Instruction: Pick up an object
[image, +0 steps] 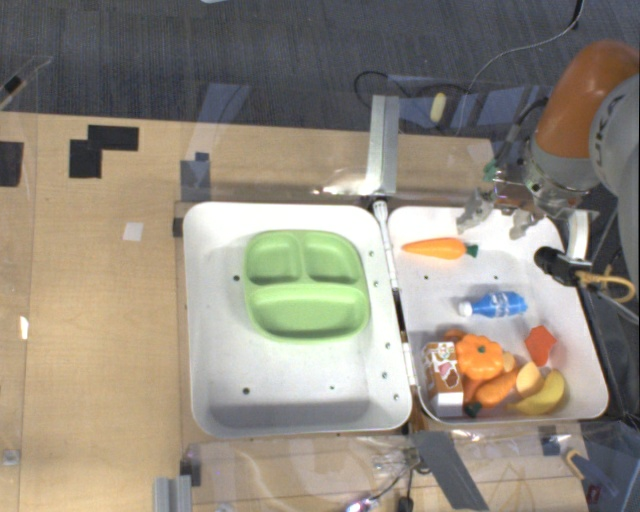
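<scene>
Gripper (495, 212) above the far edge of the right bin (590, 330), its two fingers spread apart and holding nothing.

The toy carrot (436, 247), long and smooth with a small green end, lies just beside the gripper, near the far wall of this bin. Closer to the camera is a small blue bottle (494, 304) on its side; its label is too small to read. At the near wall many things are crowded together: an orange pumpkin (480, 358), a red block (540, 344), a yellow banana (541, 396) and a brown printed packet (440, 366), touching one another. The left bin (215, 330) holds a green plastic tray (303, 283) with three compartments. Both bins are white and shallow, with rounded corners, on a wooden bench (90, 330).
</scene>
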